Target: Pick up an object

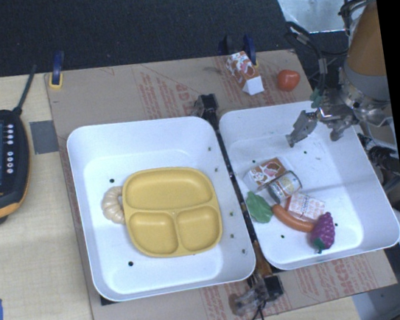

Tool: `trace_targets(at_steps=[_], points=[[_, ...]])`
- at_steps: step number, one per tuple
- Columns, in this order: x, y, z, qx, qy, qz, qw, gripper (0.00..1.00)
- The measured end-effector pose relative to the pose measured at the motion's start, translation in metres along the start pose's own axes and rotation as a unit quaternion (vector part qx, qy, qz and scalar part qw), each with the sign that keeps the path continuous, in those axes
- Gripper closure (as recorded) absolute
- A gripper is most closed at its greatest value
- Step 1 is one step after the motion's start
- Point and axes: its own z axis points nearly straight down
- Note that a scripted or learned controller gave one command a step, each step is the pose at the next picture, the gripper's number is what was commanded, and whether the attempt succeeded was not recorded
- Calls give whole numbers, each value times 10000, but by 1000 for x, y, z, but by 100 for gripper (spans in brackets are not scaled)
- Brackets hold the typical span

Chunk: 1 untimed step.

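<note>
Two white bins (88, 209) are set side by side on a brown bench. A yellow tray (170, 210) is laid in the left bin. Small food toys (290, 202) are piled in the right bin. Above them, the gripper (318, 127) is held open, with nothing in it.

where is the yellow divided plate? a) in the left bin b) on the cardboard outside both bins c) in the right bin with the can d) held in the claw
a: the yellow divided plate lies flat in the left bin, while the can is in the right bin.
</note>
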Motion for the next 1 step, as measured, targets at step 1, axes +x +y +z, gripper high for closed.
trace_targets(at_steps=[1], points=[[27, -5, 83, 6, -4, -3, 10000, 0]])
